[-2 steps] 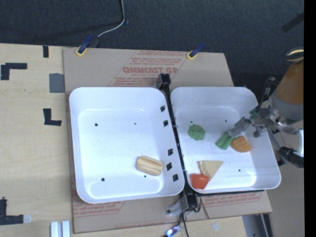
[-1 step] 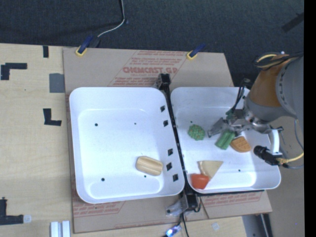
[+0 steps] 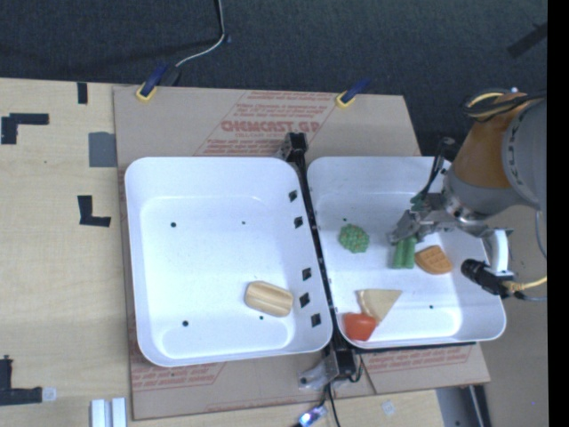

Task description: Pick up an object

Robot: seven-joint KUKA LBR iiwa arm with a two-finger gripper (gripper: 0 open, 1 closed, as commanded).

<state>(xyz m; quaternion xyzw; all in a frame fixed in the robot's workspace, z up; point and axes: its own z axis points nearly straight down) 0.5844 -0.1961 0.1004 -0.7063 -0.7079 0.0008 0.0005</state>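
Tool point(image 3: 407, 233), grip state unclear, sits atop green stick point(image 3: 403, 254), between broccoli point(image 3: 354, 237) and orange piece point(image 3: 434, 260).

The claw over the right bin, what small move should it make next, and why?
Probably a short, straight descent onto the green stick. The claw sits just above the stick's upper end in the right bin, and nothing shows between its fingers. The orange piece lies close beside the stick, so coming down straight would likely avoid nudging it.
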